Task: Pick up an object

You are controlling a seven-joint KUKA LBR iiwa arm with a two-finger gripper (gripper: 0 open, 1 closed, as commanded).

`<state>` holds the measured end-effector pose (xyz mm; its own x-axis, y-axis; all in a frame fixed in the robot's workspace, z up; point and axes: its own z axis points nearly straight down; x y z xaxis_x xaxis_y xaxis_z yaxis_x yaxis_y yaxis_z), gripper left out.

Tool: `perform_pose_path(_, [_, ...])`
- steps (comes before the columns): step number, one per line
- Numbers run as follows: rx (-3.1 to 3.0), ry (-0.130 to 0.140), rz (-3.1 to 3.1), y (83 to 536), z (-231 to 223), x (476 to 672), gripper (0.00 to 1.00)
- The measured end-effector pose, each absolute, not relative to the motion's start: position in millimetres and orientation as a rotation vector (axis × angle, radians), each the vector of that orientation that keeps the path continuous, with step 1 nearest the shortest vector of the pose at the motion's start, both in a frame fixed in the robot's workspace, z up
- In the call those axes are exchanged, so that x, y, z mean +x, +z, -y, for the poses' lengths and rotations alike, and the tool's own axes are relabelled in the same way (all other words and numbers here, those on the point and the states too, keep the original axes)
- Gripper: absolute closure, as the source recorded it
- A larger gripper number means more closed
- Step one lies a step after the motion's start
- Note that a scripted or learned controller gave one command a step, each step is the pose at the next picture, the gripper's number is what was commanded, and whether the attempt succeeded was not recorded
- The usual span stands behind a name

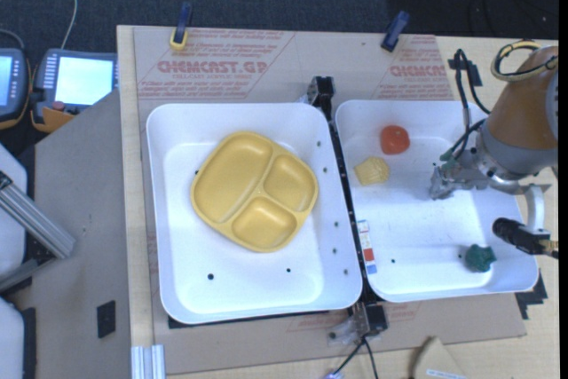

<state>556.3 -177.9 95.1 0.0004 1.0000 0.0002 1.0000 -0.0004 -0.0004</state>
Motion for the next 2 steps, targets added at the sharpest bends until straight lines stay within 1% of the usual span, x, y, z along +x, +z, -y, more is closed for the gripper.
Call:
perform_pose_path(1, [-2.226,-0.003,2.224,139,180,553.3,1.00])
perform_pose_path(2, [-2.224,-0.004,2.226,202,181,551.5,1.00])
